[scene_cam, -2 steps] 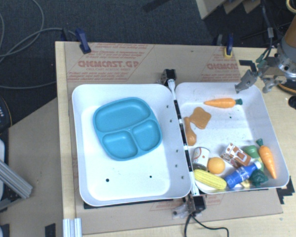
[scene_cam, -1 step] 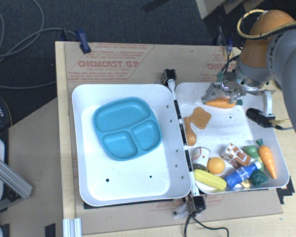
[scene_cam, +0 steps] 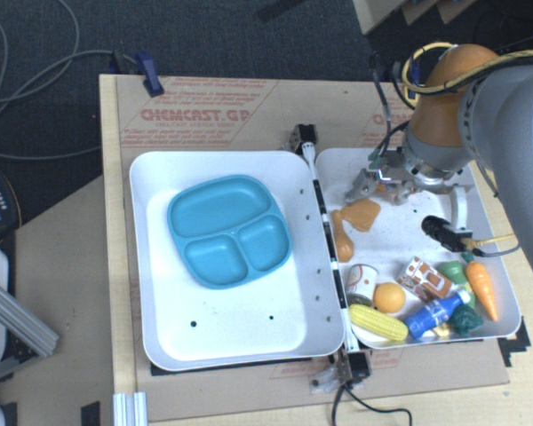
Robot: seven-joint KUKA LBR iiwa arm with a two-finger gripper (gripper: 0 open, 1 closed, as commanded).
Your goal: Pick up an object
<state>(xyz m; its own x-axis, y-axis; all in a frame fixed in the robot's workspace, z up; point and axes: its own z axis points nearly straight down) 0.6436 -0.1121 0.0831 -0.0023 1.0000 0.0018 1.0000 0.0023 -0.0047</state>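
Item 1. Tan, wedge-shaped toy food piece [scene_cam: 361, 214], apparently moulded plastic. It lay on the floor of the right-hand shallow white bin [scene_cam: 400, 238], in the upper left part, apart from the crowd of toys along the near edge. Just beside it, against the bin's left wall, lay an orange-brown elongated toy piece [scene_cam: 342, 238].

- Handling, as judged: light, stiff, probably hollow, with a smooth skin that may slip under a narrow pinch. Not fragile.
- Best hold, as judged: across the shorter width near the middle, where the two sides look most nearly parallel. The tapered end would likely squeeze out.
- It was the likeliest target because it was the nearest thing to the tool, with open floor around most of it.

Item 2. Two-finger gripper [scene_cam: 379, 180] on the grey arm with orange band [scene_cam: 444, 105]. It was over the upper left part of the right-hand bin, near the tan piece on its far side. Whether it was spread or pressed together could not be told, since metal parts and cabling overlapped there. Nothing was seen held in it, and contact with the tan piece could not be made out.

Item 3. Other contents of the right-hand bin, near edge: a yellow toy corn cob [scene_cam: 379, 324], a small orange ball [scene_cam: 389, 297], a blue toy bottle [scene_cam: 435, 314] and an orange toy carrot [scene_cam: 481, 289], all close-packed and harder to reach singly.

Item 4. Left-hand shallow white bin [scene_cam: 240, 318], bearing a blue three-compartment plastic plate [scene_cam: 229, 229].
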